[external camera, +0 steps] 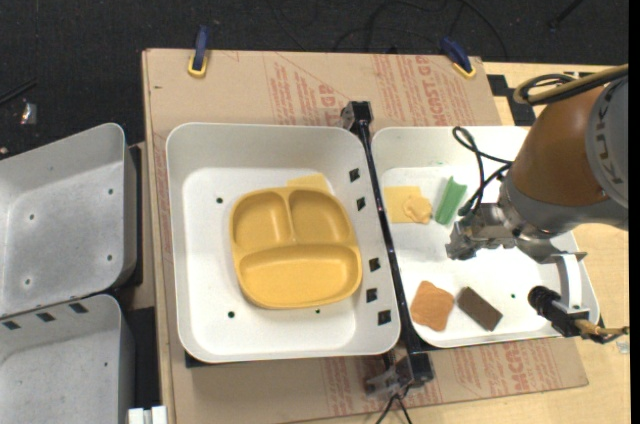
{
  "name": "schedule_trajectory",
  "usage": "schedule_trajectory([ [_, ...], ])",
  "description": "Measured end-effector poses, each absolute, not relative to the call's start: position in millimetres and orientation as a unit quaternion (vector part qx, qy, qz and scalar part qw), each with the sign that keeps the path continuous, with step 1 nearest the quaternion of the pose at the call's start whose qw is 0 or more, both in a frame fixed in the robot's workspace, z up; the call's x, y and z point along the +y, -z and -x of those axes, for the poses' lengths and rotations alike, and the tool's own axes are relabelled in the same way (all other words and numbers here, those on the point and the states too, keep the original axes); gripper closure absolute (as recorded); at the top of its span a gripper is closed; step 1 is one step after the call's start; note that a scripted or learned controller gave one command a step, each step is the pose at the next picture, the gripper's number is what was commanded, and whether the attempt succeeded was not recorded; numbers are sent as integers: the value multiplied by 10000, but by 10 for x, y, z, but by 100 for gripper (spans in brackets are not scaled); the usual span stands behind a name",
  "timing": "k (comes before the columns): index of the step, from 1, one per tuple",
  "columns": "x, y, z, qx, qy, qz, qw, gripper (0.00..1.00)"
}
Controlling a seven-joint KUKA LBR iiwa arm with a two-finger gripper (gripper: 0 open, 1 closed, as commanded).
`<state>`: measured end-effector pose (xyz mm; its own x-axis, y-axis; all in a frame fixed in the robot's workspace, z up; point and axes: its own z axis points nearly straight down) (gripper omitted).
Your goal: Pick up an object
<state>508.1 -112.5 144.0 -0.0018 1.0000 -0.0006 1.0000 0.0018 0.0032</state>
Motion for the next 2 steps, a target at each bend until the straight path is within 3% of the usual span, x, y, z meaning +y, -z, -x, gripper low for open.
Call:
schedule_trajectory([
  [1,-1179,-1991,-5008,7077,-14,-7065,25,100],
  [2,-1084,-2556,-5057,7085,-20,-7057,31,100],
])
